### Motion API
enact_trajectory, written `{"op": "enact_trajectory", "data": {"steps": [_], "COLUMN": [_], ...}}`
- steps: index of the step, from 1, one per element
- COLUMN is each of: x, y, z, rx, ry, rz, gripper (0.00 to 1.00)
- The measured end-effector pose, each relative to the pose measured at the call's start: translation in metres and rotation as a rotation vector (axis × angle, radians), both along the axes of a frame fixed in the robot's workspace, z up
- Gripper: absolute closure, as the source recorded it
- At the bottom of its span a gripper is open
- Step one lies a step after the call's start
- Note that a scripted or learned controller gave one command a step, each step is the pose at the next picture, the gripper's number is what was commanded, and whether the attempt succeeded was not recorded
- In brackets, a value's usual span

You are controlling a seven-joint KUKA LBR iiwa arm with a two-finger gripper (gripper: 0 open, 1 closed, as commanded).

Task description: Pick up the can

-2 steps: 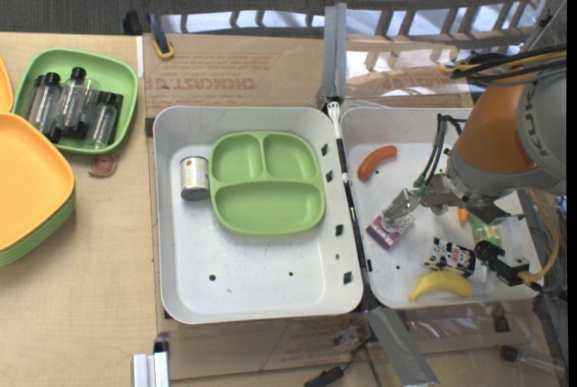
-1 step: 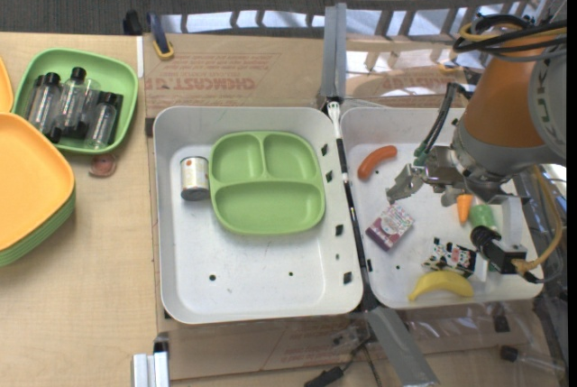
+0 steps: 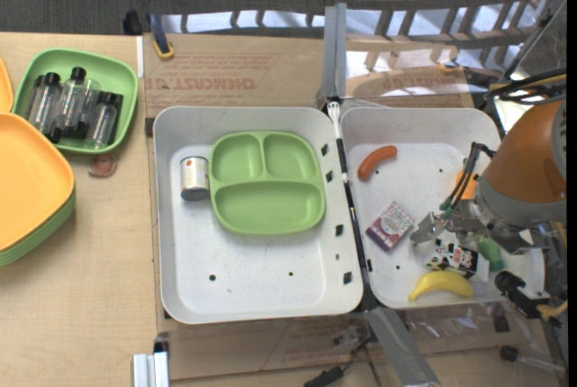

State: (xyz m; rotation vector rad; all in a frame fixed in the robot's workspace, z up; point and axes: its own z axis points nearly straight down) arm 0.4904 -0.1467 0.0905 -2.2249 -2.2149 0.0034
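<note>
Banana [image 3: 441,287] sits at the near edge of the right bin [image 3: 406,128], close beside my gripper [image 3: 435,227]. My fingers are spread, pinching nothing, hovering just right of the small purple packet [image 3: 389,225]. Orange sausage [image 3: 377,161] lies beyond the packet. Can [image 3: 194,178] rests on its side in the left bin [image 3: 261,308], touching the left edge of the green divided plate [image 3: 268,182], well apart from my gripper.
</note>
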Motion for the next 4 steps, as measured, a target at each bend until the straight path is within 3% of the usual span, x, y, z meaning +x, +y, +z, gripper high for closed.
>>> {"op": "enact_trajectory", "data": {"steps": [1, 2, 3, 4], "x": [-0.013, -0.012, -0.012, -0.013], "y": [0.050, 0.003, 0.003, 0.046], "z": [0.045, 0.000, 0.009, 0.000], "rx": [0.001, 0.002, 0.002, 0.001], "ry": [-0.001, 0.000, -0.001, -0.001], "rz": [0.214, 0.360, 0.356, 0.333], "gripper": [0.00, 0.00, 1.00, 1.00]}}
